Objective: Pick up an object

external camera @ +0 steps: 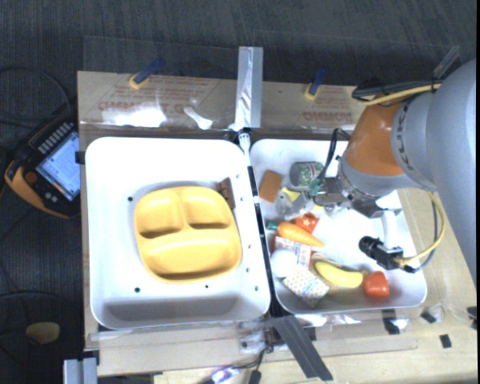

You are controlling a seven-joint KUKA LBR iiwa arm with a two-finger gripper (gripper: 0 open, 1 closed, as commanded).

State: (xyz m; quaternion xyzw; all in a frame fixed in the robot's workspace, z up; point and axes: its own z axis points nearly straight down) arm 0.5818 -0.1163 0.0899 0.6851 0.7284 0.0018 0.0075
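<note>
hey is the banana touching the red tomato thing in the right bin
Cannot tell. In the camera view the banana ends right beside the red tomato near the right bin's front rim, but no plain gap or contact shows between them.

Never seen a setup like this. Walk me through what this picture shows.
One camera looks down at a slant on a bench with two white bins. The left bin holds a yellow tray. The right bin holds small toy foods: a carrot, a banana, a tomato, a can and others. The grey and orange machine is a robot arm reaching in from the right. Its gripper is low over the right bin's pile. I cannot tell whether it holds anything.
</note>
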